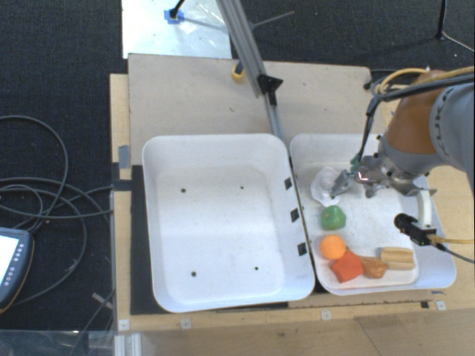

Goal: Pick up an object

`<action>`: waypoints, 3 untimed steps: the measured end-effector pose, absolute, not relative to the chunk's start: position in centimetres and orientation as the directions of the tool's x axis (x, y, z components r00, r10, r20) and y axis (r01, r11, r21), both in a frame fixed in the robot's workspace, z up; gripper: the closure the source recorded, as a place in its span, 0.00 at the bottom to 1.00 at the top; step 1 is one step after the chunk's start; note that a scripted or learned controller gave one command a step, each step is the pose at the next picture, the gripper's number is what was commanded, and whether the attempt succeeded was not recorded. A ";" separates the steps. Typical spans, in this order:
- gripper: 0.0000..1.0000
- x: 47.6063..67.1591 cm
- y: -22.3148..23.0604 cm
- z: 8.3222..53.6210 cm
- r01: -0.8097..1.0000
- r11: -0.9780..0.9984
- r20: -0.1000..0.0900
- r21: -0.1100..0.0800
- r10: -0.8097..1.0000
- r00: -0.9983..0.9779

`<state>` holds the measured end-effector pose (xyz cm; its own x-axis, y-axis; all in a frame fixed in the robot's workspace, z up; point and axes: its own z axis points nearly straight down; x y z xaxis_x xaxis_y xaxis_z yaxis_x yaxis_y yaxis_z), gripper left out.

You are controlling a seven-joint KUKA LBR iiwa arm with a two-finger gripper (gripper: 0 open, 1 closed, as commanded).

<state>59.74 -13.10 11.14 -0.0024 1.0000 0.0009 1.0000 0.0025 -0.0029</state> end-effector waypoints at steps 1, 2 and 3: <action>0.00 59.8 -13.1 9.0 1.000 0.001 0.000 -0.001 1.000 -0.001; 1.00 59.9 -13.1 10.2 1.000 0.000 0.000 0.004 1.000 0.000; 1.00 60.4 -13.3 16.7 1.000 0.004 -0.002 0.008 1.000 -0.004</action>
